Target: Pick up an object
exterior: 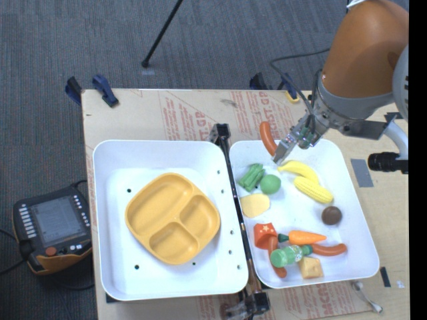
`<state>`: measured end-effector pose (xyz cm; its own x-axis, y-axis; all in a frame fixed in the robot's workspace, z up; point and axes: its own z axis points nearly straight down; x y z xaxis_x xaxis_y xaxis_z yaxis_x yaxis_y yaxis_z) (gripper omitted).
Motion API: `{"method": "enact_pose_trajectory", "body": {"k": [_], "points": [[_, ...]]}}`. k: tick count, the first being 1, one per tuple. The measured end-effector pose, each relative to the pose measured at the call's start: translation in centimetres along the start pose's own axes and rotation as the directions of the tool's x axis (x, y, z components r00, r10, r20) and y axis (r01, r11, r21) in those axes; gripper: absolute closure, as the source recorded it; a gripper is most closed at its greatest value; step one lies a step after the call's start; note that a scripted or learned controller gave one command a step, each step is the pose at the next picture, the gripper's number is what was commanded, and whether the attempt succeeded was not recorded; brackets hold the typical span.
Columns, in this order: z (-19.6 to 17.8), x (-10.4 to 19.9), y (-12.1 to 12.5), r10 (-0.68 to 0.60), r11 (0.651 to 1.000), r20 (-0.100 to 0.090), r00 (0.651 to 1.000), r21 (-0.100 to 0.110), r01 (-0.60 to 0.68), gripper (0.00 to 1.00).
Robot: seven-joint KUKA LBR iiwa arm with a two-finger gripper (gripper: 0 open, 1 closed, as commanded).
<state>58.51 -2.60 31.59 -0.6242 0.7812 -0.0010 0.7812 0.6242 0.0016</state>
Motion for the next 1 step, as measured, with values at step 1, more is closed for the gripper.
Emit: {"method": "enact_pose_trajectory", "body": {"k": [1], "points": [[2.27, 4.31, -0.80, -0.318, 0.948, -0.001, 0.948, 0.000, 0.318, 1.00]]}}
